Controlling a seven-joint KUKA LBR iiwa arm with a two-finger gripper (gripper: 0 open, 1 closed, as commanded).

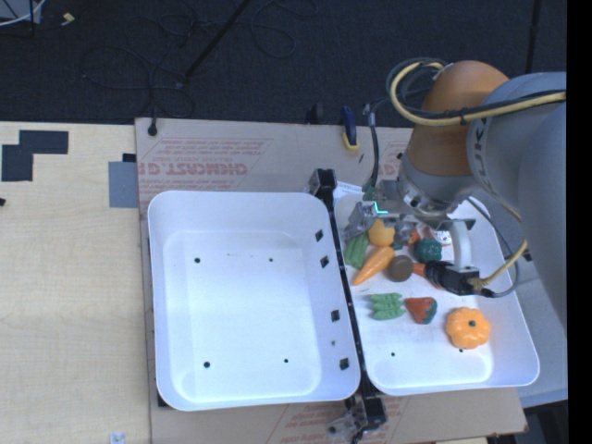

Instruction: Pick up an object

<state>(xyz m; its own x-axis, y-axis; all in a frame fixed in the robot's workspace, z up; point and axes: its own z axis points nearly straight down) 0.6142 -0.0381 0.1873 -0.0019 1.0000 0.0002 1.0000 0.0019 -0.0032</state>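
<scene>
1. A pale wooden bench (65, 276) carries a brown board with two shallow white bins on it, side by side.
2. The right bin (499, 373) holds a cluster of toy foods: a carrot (373, 265), a yellow piece (380, 233), a brown round piece (400, 268), a green leafy piece (387, 305), a red piece (421, 309) and, a little apart, an orange pumpkin (467, 327).
3. The gripper (407, 218) hangs over the cluster's far end, just beside the yellow piece; whether its jaws are spread or pressed together cannot be told.
4. The left bin (171, 248) lies beside it.
</scene>
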